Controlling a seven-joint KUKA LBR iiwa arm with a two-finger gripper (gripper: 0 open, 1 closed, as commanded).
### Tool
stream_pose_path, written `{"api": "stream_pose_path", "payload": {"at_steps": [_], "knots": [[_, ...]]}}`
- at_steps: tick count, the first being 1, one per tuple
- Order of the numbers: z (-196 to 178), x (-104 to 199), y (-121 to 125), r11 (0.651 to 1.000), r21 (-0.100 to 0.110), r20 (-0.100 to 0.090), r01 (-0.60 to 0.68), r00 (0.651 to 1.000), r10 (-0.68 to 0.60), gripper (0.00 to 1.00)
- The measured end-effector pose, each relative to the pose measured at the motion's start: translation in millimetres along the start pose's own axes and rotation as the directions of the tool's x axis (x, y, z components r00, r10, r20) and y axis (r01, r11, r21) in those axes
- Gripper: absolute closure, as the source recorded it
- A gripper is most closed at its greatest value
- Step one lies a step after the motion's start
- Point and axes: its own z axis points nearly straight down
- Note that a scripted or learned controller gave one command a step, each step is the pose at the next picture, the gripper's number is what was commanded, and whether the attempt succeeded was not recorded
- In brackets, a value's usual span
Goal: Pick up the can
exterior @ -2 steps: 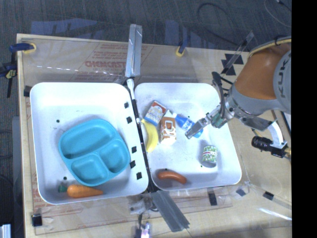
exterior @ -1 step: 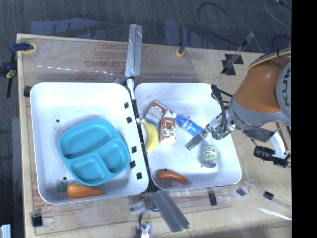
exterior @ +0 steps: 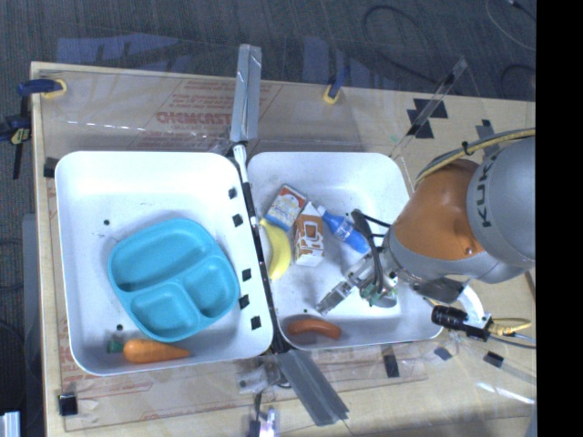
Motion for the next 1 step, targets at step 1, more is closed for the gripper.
{"api": "stream_pose_path", "payload": {"at_steps": [1], "knots": [[-0.9, -18.2, 29.6, 0.999, 0.0, 0.001, -0.052, 0.999, 0.052, 0.0]]}}
